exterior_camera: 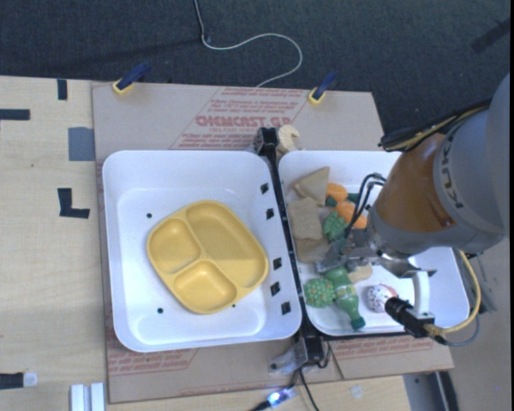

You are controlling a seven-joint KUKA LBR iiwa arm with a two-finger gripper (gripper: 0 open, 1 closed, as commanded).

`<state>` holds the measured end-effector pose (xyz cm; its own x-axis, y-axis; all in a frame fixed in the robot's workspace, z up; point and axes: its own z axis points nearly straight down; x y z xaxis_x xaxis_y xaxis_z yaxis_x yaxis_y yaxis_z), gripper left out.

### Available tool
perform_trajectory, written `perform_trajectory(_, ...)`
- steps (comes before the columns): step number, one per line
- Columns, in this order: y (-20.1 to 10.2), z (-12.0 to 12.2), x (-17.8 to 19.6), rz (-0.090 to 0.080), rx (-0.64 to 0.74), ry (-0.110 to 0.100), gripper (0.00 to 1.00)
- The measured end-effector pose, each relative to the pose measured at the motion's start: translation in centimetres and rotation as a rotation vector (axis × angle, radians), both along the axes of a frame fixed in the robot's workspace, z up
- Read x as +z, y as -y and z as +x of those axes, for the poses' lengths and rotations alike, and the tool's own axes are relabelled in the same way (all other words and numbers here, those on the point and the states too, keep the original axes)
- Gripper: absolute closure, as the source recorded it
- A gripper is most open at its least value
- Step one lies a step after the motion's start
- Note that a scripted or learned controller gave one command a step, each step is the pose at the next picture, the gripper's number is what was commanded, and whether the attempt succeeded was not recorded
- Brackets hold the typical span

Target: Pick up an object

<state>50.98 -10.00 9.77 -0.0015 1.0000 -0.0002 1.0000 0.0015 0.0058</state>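
The right bin (458, 294) holds a heap of small objects: tan wedge-shaped pieces (307, 204), green toys (334, 228), an orange piece (343, 199), a green bumpy toy (322, 292) with a green bottle shape (349, 308), and a small white and red object (379, 297). My gripper (353, 259) reaches down into this heap from the right, just above the green bumpy toy. The arm's grey and orange wrist (415, 199) covers much of the bin and hides the fingers.
The left bin (124, 229) holds a yellow three-compartment tray (207, 255). A black divider (278, 221) separates the bins. Cardboard (231, 118) lies under both, held by yellow and blue clamps (130, 77). A white cable (248, 41) loops behind.
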Motion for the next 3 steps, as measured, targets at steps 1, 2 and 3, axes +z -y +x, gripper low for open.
perform_trajectory(1,-0.1,0.9,5.8,-0.001,0.000,-0.002,1.00)
perform_trajectory(2,-0.5,1.2,10.1,0.000,0.000,-0.004,1.00)
perform_trajectory(3,-0.5,1.2,12.8,0.000,0.000,-0.006,1.00)
